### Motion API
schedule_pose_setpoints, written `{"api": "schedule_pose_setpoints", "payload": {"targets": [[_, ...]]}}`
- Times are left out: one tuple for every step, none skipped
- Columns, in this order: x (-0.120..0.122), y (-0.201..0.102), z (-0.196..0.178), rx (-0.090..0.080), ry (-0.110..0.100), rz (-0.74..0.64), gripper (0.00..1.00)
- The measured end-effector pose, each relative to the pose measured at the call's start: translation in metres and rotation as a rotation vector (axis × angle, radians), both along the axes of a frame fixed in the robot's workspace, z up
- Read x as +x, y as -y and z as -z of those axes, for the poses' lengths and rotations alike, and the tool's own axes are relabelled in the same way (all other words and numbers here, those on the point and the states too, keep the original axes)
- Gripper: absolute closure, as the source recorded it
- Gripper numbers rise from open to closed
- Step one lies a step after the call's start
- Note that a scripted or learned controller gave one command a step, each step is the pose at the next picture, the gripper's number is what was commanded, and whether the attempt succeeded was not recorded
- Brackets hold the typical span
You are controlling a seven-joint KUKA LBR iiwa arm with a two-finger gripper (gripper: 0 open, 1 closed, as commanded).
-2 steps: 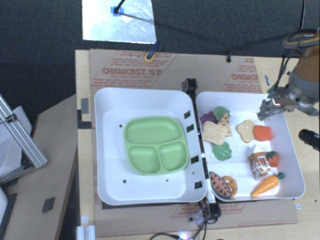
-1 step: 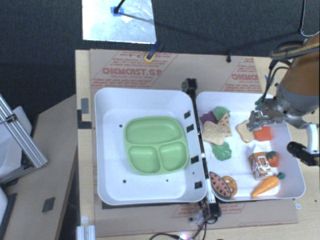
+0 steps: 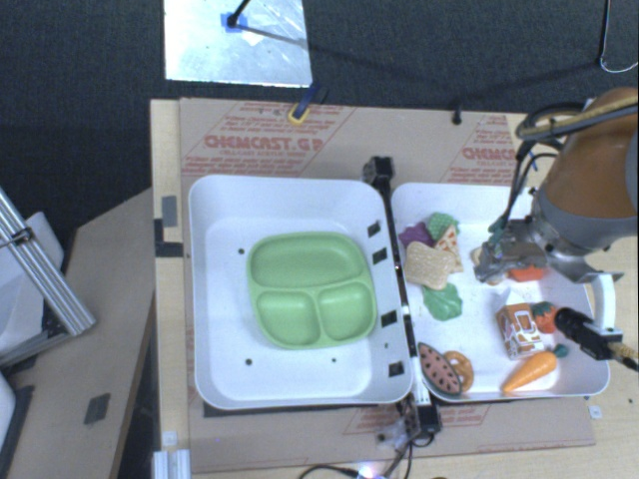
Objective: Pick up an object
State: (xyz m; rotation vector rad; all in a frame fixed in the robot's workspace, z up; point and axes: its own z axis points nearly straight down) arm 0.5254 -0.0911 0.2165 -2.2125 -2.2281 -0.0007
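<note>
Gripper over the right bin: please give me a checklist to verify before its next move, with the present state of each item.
1. Gripper is above the right bin: ok.
2. A target lies near it, the toast piece: ok.
3. Jaws open for a grasp: cannot tell.
4. Nothing held already: cannot tell, the wrist hides that spot.
5. Neighbours crowd the toast, a green leaf and a purple piece: not ok.
6. Left bin holds the green tray, away from the arm: ok.

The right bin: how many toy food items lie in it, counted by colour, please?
Counting what can be told in the right bin:
Green: 2
Purple: 1
Tan: 1
Orange: 1
Red and white: 1
Watermelon slice: 1
Pretzel: 1
Total: 8
</note>
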Motion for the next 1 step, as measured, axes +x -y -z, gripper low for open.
{"api": "schedule_pose_setpoints", "payload": {"targets": [[-0.0017, -0.0148, -0.0186, -0.001, 0.004, 0.000, 1.00]]}}
